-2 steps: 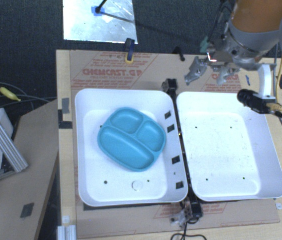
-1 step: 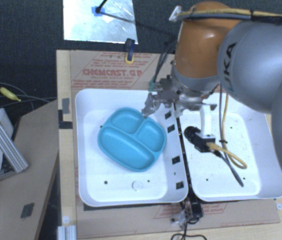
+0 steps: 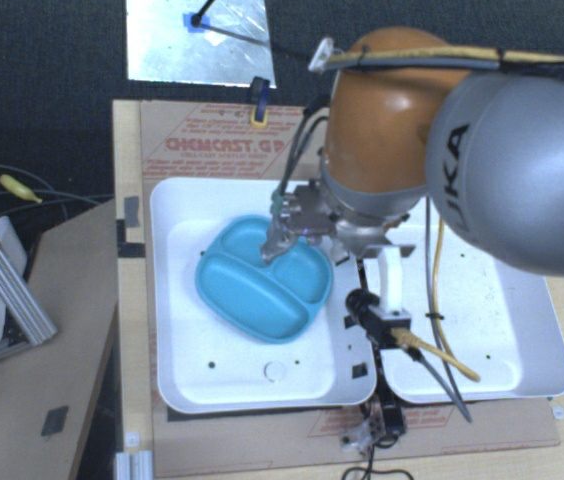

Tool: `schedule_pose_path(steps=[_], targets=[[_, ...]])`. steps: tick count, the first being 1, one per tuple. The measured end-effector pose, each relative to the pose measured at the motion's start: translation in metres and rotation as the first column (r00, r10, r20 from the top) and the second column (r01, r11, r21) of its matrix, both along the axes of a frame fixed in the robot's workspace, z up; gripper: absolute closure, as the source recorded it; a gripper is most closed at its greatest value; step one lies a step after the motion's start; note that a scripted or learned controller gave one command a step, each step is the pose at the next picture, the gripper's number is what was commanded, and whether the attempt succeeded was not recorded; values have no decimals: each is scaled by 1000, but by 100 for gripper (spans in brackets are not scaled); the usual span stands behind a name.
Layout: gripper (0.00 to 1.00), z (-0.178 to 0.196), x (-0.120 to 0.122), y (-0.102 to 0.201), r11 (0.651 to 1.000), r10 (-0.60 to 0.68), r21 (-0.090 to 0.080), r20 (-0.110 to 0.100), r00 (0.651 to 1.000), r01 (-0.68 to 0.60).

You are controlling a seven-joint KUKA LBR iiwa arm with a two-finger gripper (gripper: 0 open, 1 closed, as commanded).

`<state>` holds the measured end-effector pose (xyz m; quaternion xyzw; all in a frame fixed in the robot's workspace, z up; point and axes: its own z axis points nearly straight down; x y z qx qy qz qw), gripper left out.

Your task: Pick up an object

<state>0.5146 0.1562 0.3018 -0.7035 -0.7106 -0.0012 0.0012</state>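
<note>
A blue divided plate (image 3: 252, 293) lies tilted in the left white bin (image 3: 177, 298), taking up most of its middle. My gripper (image 3: 276, 246) hangs over the plate's upper right compartment, low and close to its rim. The view does not show whether it touches the plate. The big grey and orange arm covers the space right of the gripper and hides the plate's far right edge.
The right white bin (image 3: 522, 338) lies under the arm, with a yellow cable trailing across it. Both bins rest on a cardboard sheet (image 3: 202, 143). A shiny foil sheet (image 3: 197, 23) lies beyond the bench, and aluminium rails (image 3: 2, 288) stand at the left.
</note>
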Motion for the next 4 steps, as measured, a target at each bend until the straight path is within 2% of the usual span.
schedule_pose_path(steps=[1,2,3,4], targets=[[0,127,-28,47,1000,1,6,14,1000,-1],[0,241,-28,35,1000,-5,4,15,1000,5],[100,245,-28,36,1000,2,0,5,1000,-2],[100,231,76,-15,1000,-16,-6,2,1000,16]])
